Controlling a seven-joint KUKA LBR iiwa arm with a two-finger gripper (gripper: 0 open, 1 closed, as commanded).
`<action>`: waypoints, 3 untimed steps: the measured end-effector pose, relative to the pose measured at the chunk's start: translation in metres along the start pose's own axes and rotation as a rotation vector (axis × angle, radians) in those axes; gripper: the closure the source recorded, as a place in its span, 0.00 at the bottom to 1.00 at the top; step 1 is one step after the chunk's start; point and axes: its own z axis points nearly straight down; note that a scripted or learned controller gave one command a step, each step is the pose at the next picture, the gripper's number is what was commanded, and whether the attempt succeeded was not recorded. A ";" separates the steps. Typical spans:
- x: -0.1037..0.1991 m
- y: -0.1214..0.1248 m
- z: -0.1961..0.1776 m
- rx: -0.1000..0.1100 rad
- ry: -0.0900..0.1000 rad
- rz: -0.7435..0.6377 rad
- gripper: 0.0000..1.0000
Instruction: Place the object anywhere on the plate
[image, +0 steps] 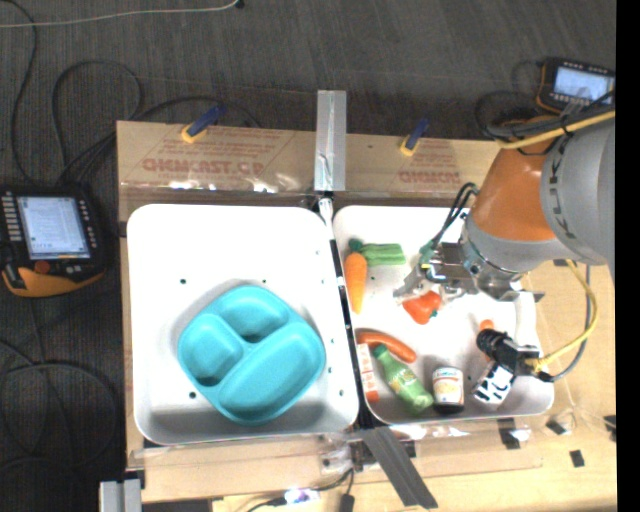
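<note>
Grey gripper (425, 290) sits low in the right bin (520, 395) directly over a red-orange toy piece (423, 308); whether it is spread or clamped cannot be told, and contact is unclear. Carrot (355, 279), green block (383, 254), bottle (402, 380) and jar (448, 385) crowd nearby. Turquoise plate (252, 350) waits in the left bin (160, 240), well apart, probably the drop site.
</note>
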 end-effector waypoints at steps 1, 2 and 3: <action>0.069 0.007 -0.005 0.000 -0.002 -0.065 1.00; 0.137 -0.029 0.007 0.002 -0.002 -0.142 1.00; 0.137 -0.029 0.007 0.002 -0.002 -0.142 0.00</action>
